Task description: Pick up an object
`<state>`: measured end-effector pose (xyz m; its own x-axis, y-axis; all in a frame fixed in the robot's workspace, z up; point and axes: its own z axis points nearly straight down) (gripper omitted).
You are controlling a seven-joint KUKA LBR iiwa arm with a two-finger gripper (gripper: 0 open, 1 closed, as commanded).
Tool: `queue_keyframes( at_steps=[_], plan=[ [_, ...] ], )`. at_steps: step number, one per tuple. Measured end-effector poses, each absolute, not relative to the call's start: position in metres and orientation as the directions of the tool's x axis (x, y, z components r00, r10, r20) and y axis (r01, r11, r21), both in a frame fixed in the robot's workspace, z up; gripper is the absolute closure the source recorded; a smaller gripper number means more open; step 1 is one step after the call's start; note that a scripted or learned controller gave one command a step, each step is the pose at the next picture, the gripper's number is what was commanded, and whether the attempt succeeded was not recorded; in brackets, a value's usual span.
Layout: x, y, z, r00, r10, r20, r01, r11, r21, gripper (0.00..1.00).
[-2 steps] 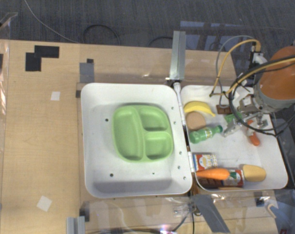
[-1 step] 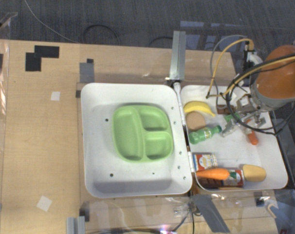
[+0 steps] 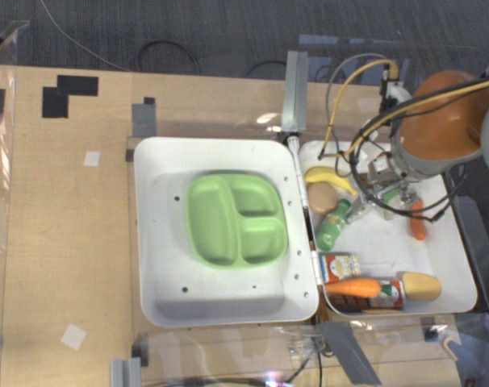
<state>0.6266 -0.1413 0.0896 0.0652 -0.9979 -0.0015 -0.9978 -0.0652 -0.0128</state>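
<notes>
A grey robot arm with an orange band reaches in from the right over a wooden worktop [image 3: 59, 240] carrying two shallow white bins. The left bin [image 3: 160, 289] holds a green divided plate [image 3: 235, 220]. The right bin [image 3: 450, 285] is crowded with play food: a banana [image 3: 329, 178] at its upper left, a green bottle [image 3: 333, 224] lying on a slant just below it, a small red-orange piece [image 3: 419, 224] to the right, and along the near wall a carrot [image 3: 353, 288] resting on a flat packet [image 3: 341, 266] beside a tan bottle-like item [image 3: 418, 285].

The claw [image 3: 382, 190] hangs low among cables over the upper part of the right bin, just right of the green bottle; whether it is spread or pressed together cannot be told, and nothing can be seen held in it.

The green bottle looks the likeliest target. It appears to be light, stiff plastic with a smooth, rounded body that could roll or slip from a pinch, so a grip across its middle, square to its long axis, would probably hold best.
</notes>
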Motion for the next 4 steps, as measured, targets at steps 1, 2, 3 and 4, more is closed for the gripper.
queue_keyframes(
  at_steps=[1, 2, 3, 4],
  plan=[
    [0.63, -0.139, 0.104, 0.065, -0.998, -0.005, -0.998, -0.064, -0.024, 1.0],
    [0.643, -0.08, 0.237, 0.051, -0.999, -0.001, -0.998, -0.051, -0.021, 1.0],
    [0.671, -0.013, 0.312, 0.078, -0.997, -0.004, -0.997, -0.078, -0.016, 1.0],
    [0.67, -0.094, 0.273, 0.297, -0.955, 0.0, -0.955, -0.297, -0.007, 1.0]
  ],
)
